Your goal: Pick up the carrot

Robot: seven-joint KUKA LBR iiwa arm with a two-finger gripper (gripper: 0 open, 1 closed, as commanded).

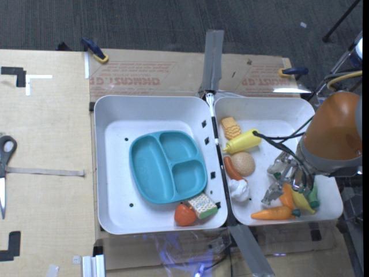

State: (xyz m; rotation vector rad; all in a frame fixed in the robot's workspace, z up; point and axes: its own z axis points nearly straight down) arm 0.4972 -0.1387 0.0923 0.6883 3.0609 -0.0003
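Carrot (272, 214) lying flat just below the claw (277, 190), long axis near-horizontal, tip pointing left, along the right bin's (271, 109) front wall, arm (334, 128) reaching in from the right, angled downward, claw's state impossible to tell.

A robotics lab: clamped cardboard (173, 74), taped bench (40, 154), white bins (106, 154).

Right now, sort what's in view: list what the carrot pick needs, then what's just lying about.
Needed:
carrot, near edge of right bin
hand, just above it

Lying about:
blue divided plate
tomato
yellow corn
waffle piece
scissors on the bench
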